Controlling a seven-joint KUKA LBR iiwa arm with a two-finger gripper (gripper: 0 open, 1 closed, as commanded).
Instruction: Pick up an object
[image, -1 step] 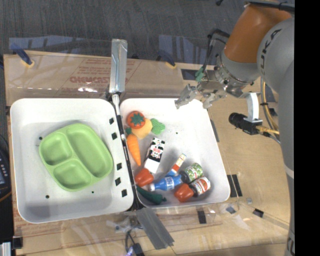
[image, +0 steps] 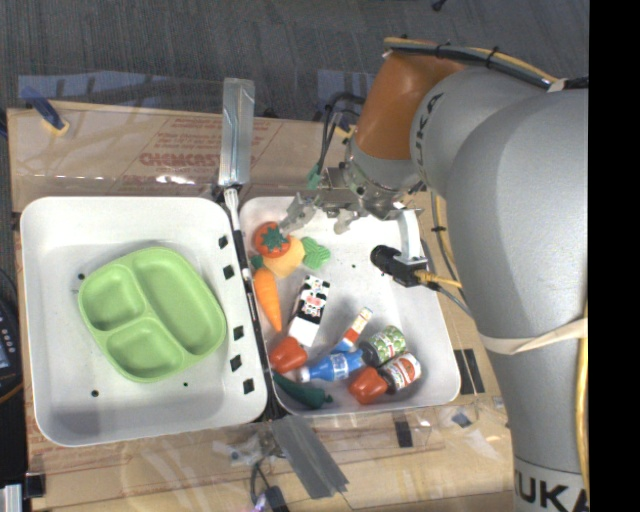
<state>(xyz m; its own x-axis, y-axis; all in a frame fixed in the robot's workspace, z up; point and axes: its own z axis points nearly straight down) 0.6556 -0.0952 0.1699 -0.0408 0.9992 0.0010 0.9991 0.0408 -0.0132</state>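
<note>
Overhead, slanted view of the tabletop (image: 120, 140), two white bins side by side.

Left bin (image: 45, 330): holds a green divided plate (image: 150, 312) with three compartments, lying flat near the bin's middle.

Right bin (image: 440, 350): holds the loose objects. Along its left wall, top to bottom: a round orange-red toy with a green top (image: 270, 240) sitting against a pale orange piece (image: 287, 260), then a carrot (image: 267, 298) pointing down the wall, then a red piece (image: 288, 355). A green leafy piece (image: 315, 252) lies just right of the pale orange piece. A white carton with black patches (image: 312, 300) lies tilted near the bin's middle. Below it, a blue bottle (image: 335, 366), a small tube with an orange cap (image: 357, 325), a dark green piece (image: 305, 395), two cans (image: 392, 357) close together and a red pepper-like toy (image: 367, 385) cluster at the near edge.

Arm (image: 500, 200) reaches in from the right, orange band above the wrist. Claw (image: 325, 208) hangs over the far end of the right bin, just above and right of the orange-red toy. Its metal fingers appear spread apart with nothing between them, though the small, cluttered view makes this uncertain. No object is lifted; all rest in the bin.
</note>
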